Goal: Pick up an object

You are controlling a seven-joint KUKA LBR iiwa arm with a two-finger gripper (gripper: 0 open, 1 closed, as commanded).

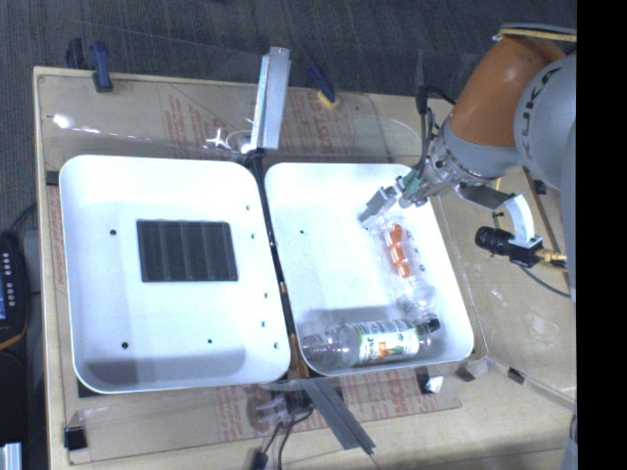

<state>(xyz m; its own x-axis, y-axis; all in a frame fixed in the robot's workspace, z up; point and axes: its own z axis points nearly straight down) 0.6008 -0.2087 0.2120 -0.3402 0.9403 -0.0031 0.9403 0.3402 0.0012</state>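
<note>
Two clear plastic bottles lie in the right white bin (294, 213): orange-labelled bottle (402, 258) at right, green-labelled bottle (372, 343) along the near wall. Gripper (384, 204) hovers above the orange-labelled bottle; its opening cannot be determined. One dark ribbed rectangular pad (186, 251) lies in the left white bin (88, 194).

On the table, the left shallow white bin (88, 262) holds a dark ribbed rectangular mat (186, 251), while the right shallow white bin (313, 262) holds two clear plastic bottles, one (367, 344) along its near wall, the other (404, 262) toward its right.
</note>
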